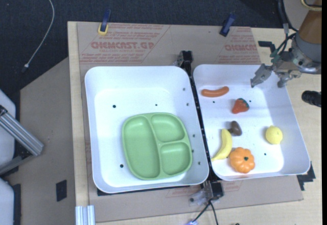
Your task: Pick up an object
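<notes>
Gripper (270, 76) hangs spread and empty just past the strawberry (240, 106), toward the right bin's (296, 139) far corner; strawberry lies beside the sausage (215, 92); I judge it light, hard plastic, slick; best pinched across its widest middle.

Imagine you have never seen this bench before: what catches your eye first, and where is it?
The green tray stands out first, lying alone in the left bin. Next come the bright toy foods in the right bin: a pumpkin and banana near the front, a lemon to their right, a strawberry and sausage further back. The claw hangs open over that bin's far right corner, holding nothing.
</notes>
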You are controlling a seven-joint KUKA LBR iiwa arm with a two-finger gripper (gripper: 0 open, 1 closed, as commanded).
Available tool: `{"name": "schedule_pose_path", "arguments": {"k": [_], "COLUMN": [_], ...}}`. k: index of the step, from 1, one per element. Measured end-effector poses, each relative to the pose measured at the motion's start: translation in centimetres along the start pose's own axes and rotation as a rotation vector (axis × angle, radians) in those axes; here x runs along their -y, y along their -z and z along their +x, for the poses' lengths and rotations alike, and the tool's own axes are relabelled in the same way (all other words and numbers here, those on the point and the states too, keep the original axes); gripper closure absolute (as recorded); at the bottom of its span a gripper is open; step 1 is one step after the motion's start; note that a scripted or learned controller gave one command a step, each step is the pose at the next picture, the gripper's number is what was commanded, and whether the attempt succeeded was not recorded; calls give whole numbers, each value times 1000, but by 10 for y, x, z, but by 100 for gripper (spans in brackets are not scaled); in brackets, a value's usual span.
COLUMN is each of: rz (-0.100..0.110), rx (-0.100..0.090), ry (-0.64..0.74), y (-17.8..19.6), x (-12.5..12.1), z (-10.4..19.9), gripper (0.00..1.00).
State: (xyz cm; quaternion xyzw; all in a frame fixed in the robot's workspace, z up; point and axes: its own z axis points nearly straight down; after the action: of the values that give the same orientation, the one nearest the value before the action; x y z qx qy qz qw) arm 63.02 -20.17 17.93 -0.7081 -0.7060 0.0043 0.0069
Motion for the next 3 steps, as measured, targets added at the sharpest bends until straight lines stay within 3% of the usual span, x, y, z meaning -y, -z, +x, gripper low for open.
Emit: {"name": "schedule_pose_path", "arguments": {"k": [1, 3], "rz": [-15, -12], "rx": [3, 3], "ry": [3, 4], "y": [10, -90], "x": [-3, -6], "z": [1, -7], "gripper": [0, 0]}}
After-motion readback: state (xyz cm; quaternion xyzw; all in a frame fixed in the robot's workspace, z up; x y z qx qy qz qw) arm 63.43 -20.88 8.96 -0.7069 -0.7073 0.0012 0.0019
